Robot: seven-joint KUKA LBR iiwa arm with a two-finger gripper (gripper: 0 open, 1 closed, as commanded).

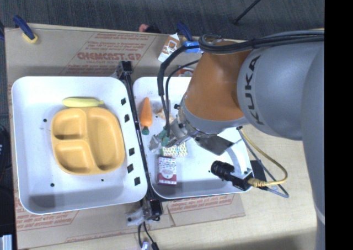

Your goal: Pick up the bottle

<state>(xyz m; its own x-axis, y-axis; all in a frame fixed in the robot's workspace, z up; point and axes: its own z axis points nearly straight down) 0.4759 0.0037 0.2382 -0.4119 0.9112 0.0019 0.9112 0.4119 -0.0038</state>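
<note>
Camera view: "KUKA" reads on the arm (276,89); gripper (165,139) over the right bin (220,188), finger state unclear

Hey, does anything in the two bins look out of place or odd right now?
Nothing looks spilled or damaged. The banana lies beside the yellow plate in the left bin, not on it; the carrot lies in the right bin.

Left bin (25,149) has a yellow divided plate (87,139) sitting in it, with a banana (83,101) right along its top edge. Over in the right bin (190,191) there's a carrot (145,113) by the left wall and a small red carton (167,170) near the front.
</note>
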